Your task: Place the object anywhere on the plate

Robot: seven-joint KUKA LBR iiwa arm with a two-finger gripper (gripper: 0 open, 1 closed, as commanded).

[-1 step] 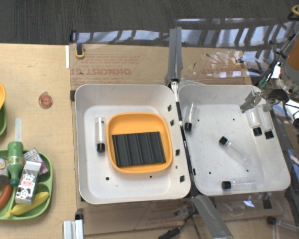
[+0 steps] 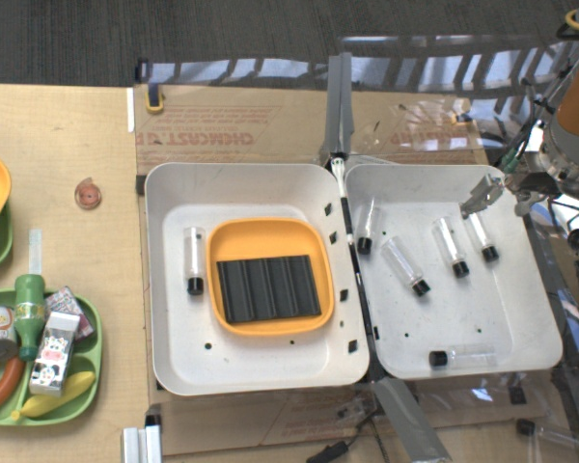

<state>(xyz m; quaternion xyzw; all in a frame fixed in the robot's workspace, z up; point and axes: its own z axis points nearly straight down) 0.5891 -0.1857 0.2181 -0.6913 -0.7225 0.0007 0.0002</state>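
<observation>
- Nearest the camera, a clear tube with a black cap (image 2: 460, 358) lies along the front edge of the right bin (image 2: 521, 350), well apart from the others.
- On the surface (image 2: 68, 143) at front left sits a green tray of toy food (image 2: 39, 360), which has no part in the task.
- In the left bin (image 2: 169, 355), the orange plate (image 2: 268, 283) sits in the middle and carries a dark ribbed block (image 2: 270, 288). One capped tube (image 2: 193, 259) lies just beside the plate's left rim, on the bin floor and not on the plate.
- Mid-depth in the right bin lie four more tubes: one near the divider (image 2: 365, 230), a slanted one (image 2: 405, 266), and a close pair (image 2: 452, 247) (image 2: 481, 235) further right.
- Towards the back right, the tool (image 2: 482, 193) hangs over the far corner of the right bin, just behind the pair of tubes. Its fingers look slightly parted with nothing between them, though at this angle that reading is uncertain.
- Judged from this layout, the step in hand is the pick, and no tube has been lifted yet. The right-hand tube of the pair is the closest candidate.
- To do it well, the tool should close across the tube's narrow width, near its middle, not the cap, and come down clear of the neighbouring tube so it is not nudged away. The tube is round and smooth and will probably roll or slip under an off-centre squeeze.
- The carry then crosses the divider to the plate; the bare orange rim or the ribbed block would both count.
</observation>
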